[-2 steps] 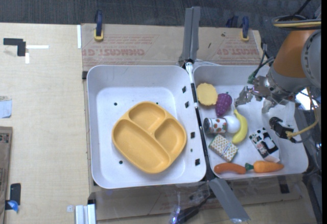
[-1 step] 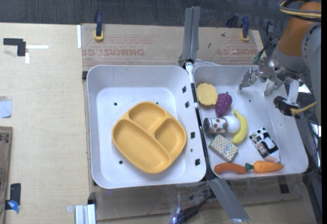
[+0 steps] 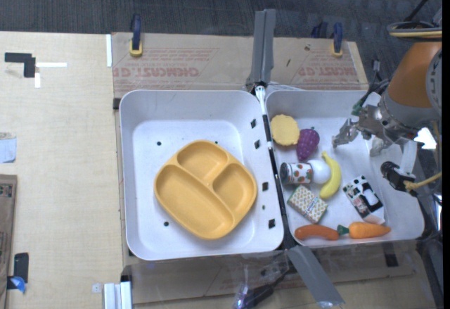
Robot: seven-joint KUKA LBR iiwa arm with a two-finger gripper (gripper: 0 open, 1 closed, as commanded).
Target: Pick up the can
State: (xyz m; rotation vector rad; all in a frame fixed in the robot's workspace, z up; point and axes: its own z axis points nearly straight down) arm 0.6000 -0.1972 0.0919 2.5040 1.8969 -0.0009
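Note:
The can (image 3: 301, 172) lies on its side in the right bin (image 3: 415, 212), white with red spots and a silver end facing left. It rests between the purple grapes (image 3: 307, 143) and a patterned cracker box (image 3: 307, 203), with a banana (image 3: 331, 175) against its right end. My gripper (image 3: 360, 140) hangs over the upper right of that bin, to the right of the can and apart from it. It is open with nothing between its fingers (image 3: 344, 136).
The left bin (image 3: 133, 160) holds a yellow divided plate (image 3: 205, 189). The right bin also holds a yellow round fruit (image 3: 285, 129), a black-and-white item (image 3: 363, 196) and two carrots (image 3: 317, 232) (image 3: 367, 230) along the front wall.

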